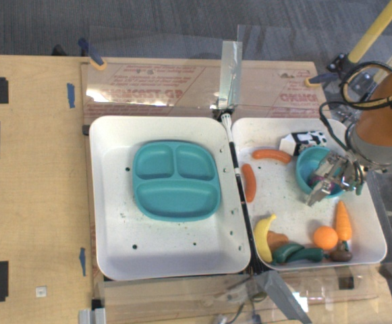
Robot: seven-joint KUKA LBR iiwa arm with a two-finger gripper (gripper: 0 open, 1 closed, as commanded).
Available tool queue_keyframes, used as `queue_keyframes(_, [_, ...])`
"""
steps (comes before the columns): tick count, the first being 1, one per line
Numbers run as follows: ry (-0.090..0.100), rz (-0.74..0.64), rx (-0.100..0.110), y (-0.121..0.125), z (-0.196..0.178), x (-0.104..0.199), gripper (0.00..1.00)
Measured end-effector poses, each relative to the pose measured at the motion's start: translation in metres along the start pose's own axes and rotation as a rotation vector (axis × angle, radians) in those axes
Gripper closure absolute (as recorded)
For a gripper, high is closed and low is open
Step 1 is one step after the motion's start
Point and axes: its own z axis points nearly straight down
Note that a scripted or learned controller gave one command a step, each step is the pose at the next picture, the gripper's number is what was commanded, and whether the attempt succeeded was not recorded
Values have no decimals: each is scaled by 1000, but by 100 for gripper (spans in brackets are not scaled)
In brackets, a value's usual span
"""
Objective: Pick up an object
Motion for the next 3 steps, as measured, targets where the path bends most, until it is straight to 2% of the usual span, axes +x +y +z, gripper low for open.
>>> queue_keyframes(1, [-17, 2, -1, 0, 0, -3, 0])
queue_keyframes(2, [14, 125, -2, 3, 1, -10, 0])
queue_keyframes(3, [18, 151, -10, 0, 1, -11, 0])
